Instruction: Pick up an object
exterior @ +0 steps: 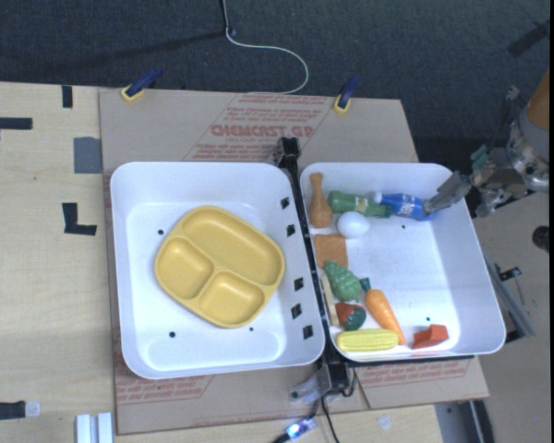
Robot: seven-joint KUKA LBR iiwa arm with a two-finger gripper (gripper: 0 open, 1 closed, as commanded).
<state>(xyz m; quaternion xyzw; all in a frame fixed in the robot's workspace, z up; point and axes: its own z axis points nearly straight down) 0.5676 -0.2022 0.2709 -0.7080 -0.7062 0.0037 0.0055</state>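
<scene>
My gripper [466,199] hangs over the upper right rim of the right bin [462,275], open, with nothing between its fingers. One grey finger [448,192] points down-left at the blue bottle [404,206]. Left of the blue bottle lie a green bottle [358,204], a white egg [353,223] and a tan bowling-pin shape [319,201]. Further down that bin's left side are a tan slice [331,249], a green vegetable [346,282], a carrot [383,310], a strawberry [351,317], a corn cob [367,341] and a red piece [430,336].
The left bin [138,247] holds a yellow divided plate [220,266]. Both bins rest on a cardboard sheet [258,123] clamped at the back. The middle and right of the right bin's floor are bare white. A cable [268,53] runs across the dark floor behind.
</scene>
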